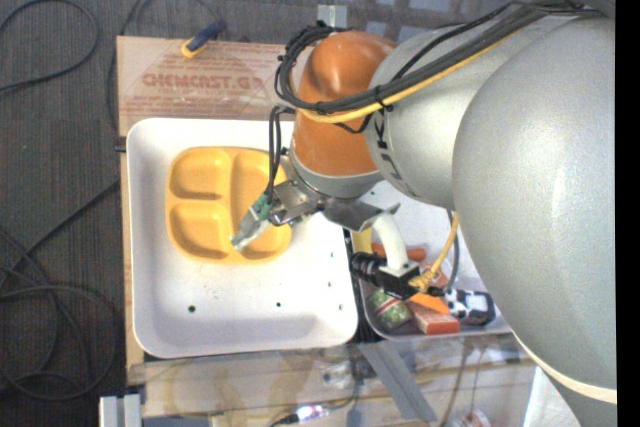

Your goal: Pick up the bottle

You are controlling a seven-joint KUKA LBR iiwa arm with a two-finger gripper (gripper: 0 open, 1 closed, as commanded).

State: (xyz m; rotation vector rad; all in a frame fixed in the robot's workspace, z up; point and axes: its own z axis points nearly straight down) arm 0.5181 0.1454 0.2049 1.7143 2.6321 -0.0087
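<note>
The gripper (247, 235) is shown over the lower right compartment of a yellow divided tray (205, 205) in the left bin (200, 325); whether it is open or closed cannot be told, and nothing is seen held. The bottle (390, 312), taken with some doubt to be the green rounded thing among the clutter, is found in the right bin (385, 334), largely hidden beneath the arm (540, 165). The approach is judged unfinished, and a move across to that bin, then a descent, is called for.
</note>
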